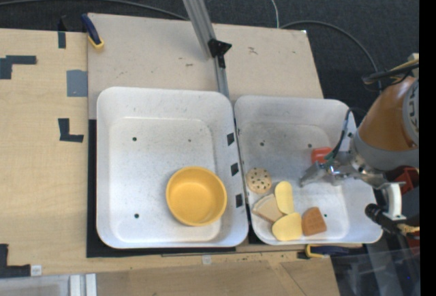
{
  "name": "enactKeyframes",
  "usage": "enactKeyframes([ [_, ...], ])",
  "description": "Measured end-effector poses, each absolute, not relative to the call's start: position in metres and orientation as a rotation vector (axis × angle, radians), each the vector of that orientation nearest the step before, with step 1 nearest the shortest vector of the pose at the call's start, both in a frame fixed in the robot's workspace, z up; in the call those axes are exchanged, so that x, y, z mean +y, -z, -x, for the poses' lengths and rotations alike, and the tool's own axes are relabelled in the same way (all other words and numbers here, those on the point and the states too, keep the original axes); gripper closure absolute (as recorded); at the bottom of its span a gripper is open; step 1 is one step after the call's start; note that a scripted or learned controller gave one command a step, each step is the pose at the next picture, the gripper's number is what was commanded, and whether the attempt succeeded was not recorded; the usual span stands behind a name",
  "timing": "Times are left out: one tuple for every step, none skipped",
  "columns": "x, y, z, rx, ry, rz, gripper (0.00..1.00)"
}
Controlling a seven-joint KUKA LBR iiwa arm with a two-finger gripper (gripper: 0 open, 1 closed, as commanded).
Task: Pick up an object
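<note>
My gripper [317, 172] reaches in from the right and hangs low over the right bin [286, 117], at its right-middle. A small red object [321, 153] lies just above the gripper, touching or nearly touching it; I cannot tell whether it is gripped. Toward the bin's front lie a round speckled cookie [258, 180], a tan bread slice [268, 208], two pale yellow pieces [283, 196] [287, 227] and an orange-brown piece [314, 221]. A yellow bowl [196, 195] sits in the left bin [136, 117].
A grey metal pole [197, 8] slants down from the top to the seam between the bins. A blue and yellow clamp [92, 31] sits at the board's back left corner. The arm's orange band [385, 117] stands over the right bin's right rim.
</note>
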State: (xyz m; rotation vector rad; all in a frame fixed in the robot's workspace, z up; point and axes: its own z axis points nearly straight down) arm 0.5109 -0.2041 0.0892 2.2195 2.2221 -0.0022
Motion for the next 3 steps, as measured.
enactKeyframes([
  [-0.203,-0.099,-0.511,2.225,0.002,-2.220,1.00],
  [-0.203,-0.141,-0.511,2.221,-0.001,-2.219,1.00],
  [-0.196,-0.202,-0.515,2.221,-0.003,-2.215,1.00],
])
